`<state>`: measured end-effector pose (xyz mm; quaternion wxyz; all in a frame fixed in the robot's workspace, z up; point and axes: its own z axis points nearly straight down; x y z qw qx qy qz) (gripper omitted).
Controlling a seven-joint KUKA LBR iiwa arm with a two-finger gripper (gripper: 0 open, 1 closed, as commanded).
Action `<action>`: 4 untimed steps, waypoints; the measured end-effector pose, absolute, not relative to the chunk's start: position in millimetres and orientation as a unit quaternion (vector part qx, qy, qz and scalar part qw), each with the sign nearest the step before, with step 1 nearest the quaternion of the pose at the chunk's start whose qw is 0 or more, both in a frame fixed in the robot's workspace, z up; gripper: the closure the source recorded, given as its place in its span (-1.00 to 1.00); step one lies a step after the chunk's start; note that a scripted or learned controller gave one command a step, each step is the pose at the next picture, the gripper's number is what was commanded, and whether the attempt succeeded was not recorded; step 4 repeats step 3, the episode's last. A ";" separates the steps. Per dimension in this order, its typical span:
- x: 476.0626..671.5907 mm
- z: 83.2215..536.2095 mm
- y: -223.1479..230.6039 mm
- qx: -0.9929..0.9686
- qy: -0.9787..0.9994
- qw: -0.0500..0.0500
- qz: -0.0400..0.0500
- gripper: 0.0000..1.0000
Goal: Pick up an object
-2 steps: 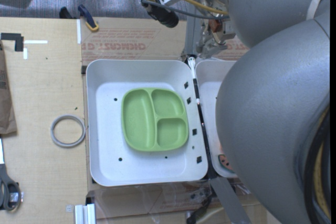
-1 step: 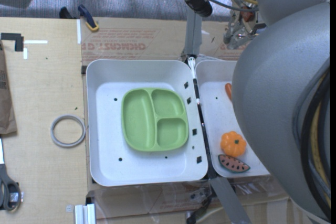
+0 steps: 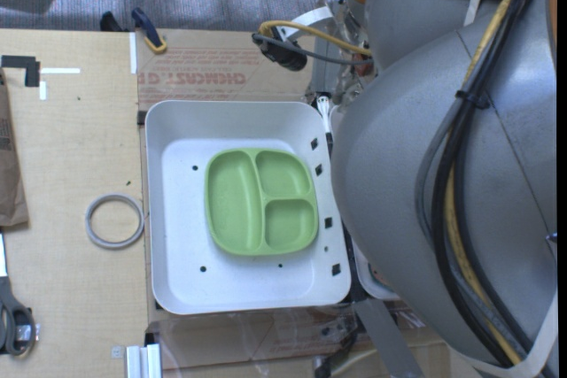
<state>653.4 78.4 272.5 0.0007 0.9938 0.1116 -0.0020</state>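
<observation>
The grey arm filled the right of the frame; the end effector's state could not be told. Left of it, centre frame, a green divided plate lay flat in the white bin. A grey ring sat on the worktop, far left.

A strip of brown cardboard lies along the bench just beyond the white bin, at about twelve o'clock from the bin's middle. It carries red printing that runs upside down and mirrored from this camera. The letters are large and blocky, and the run looks like "CHEMICAL G", though the first and last characters are too blurred to be certain. Fainter, smaller red lines sit just above that word toward twelve o'clock; they are too small to read.
</observation>
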 end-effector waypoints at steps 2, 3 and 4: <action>609.6 208.6 140.0 0.995 0.099 0.001 -0.001 1.00; 614.9 278.1 78.2 0.994 0.108 0.001 -0.001 1.00; 614.9 278.1 78.2 0.994 0.108 0.001 -0.001 1.00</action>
